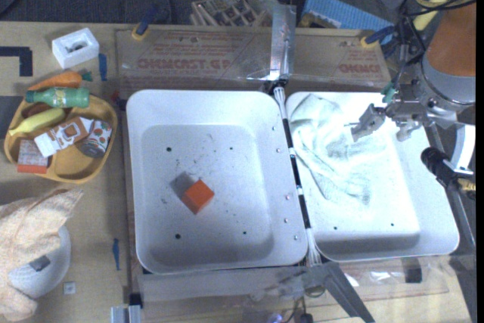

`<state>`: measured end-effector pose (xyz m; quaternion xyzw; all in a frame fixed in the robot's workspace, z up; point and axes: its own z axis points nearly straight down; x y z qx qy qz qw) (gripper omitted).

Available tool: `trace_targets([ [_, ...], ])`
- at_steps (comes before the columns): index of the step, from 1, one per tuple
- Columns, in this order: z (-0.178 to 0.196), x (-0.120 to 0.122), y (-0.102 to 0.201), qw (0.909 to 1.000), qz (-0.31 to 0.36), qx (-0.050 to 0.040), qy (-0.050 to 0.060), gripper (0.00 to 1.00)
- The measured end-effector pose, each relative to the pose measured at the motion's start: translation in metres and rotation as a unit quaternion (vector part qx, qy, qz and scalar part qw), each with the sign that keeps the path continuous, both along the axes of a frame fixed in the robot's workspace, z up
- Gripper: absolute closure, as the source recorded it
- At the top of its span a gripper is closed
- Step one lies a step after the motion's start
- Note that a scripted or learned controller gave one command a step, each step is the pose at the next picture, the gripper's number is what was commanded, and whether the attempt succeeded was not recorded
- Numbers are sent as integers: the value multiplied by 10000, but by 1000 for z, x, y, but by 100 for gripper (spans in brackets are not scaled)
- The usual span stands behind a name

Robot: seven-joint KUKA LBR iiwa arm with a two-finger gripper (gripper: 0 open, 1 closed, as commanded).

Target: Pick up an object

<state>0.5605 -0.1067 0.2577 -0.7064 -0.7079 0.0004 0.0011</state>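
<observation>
Gripper [384, 122] | fingers spread, nothing between them | poised over white cloth [327, 141] at right bin's [393, 238] far edge | your likely target

The arm [452, 49] is cut off by the right edge, and the white cloth [325, 144] looks blurred
</observation>
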Motion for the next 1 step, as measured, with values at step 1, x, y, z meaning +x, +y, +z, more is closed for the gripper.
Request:
trace_targets([
  [1, -74, -2, 20, 9886, -1508, 1, 15, 0],
])
